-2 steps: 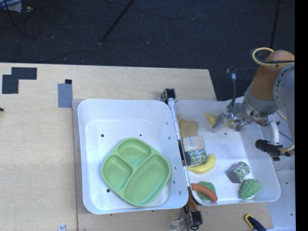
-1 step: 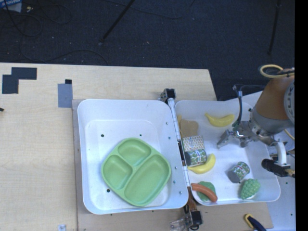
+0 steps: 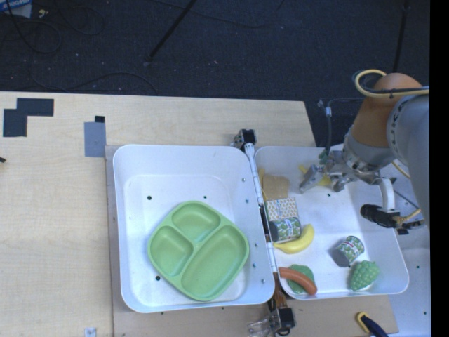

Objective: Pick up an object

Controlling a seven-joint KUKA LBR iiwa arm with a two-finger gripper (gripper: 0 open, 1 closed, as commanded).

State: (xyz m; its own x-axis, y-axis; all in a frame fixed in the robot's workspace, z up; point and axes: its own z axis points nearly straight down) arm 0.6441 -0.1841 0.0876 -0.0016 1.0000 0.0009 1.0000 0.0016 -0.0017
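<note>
Two shallow white plastic bins sit side by side on the pale wooden bench (image 3: 56,216); the left bin (image 3: 133,181) holds a light green three-compartment plastic plate (image 3: 199,250), lying toward its 5 o'clock corner.

The grey arm with its orange band (image 3: 379,118) enters from 3 o'clock and bends down over the right bin (image 3: 393,272); its two-finger gripper (image 3: 324,180) hangs over that bin's 12 o'clock part, the metal fingers (image 3: 309,181) splayed apart in a fairly wide stance with nothing seen between them; a small yellow item (image 3: 314,169) lies just beside the fingertips, too hidden to name.

The candidate objects are all in the right bin; a flat tan sponge-like square (image 3: 275,186) lies against the wall at 10 o'clock; just below it a patterned green-and-white carton (image 3: 282,209), and touching that a small dark printed can on its side (image 3: 287,229); a yellow toy banana (image 3: 297,241) curves beneath the can, near the bin's middle; at 7 o'clock a red-orange toy sausage (image 3: 300,280) rests across a green leafy toy (image 3: 300,270); at 5 o'clock a grey can with a green label (image 3: 348,250) lies tilted, and a bumpy green toy bunch of grapes (image 3: 363,275) sits just beside it toward the corner; all of these are well apart from the gripper.
</note>
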